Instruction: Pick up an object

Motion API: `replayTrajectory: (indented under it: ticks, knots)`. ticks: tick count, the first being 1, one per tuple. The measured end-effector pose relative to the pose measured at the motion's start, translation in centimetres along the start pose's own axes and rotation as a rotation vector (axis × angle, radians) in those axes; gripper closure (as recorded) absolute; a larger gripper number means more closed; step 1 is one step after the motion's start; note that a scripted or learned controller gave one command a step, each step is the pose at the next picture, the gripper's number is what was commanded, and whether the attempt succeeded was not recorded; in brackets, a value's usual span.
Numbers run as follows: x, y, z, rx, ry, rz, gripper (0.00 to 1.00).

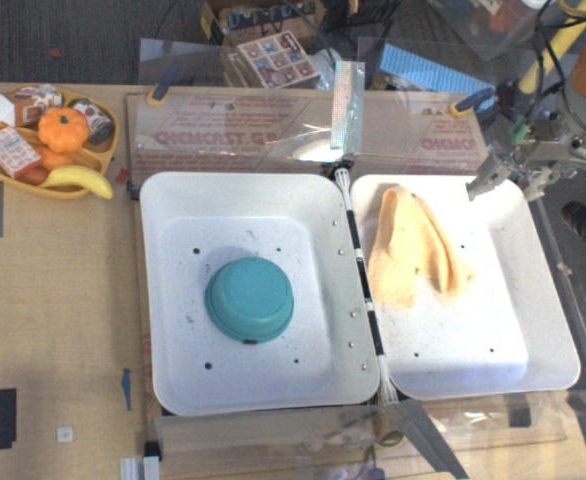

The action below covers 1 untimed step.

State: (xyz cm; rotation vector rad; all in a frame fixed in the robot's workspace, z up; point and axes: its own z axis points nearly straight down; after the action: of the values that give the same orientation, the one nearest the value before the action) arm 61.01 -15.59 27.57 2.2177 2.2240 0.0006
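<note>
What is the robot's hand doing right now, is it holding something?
End effector: above the top right corner of the right bin, apart from the yellow cloth; nothing seen in it. Open or closed cannot be told.

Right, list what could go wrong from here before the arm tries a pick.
The gripper sits at the right bin's back rim, so descending there could strike the wall. The yellow cloth lies limp and bunched against the divider; a pinch might slip off. The teal bowl lies upside down in the left bin, offering little to grasp.
</note>
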Motion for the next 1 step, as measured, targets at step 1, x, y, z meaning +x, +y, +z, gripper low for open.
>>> replayTrajectory:
  ticks: [1]
  knots:
    - [-2.33,-2.35,18.33,-0.004,-0.001,-0.133,0.00]
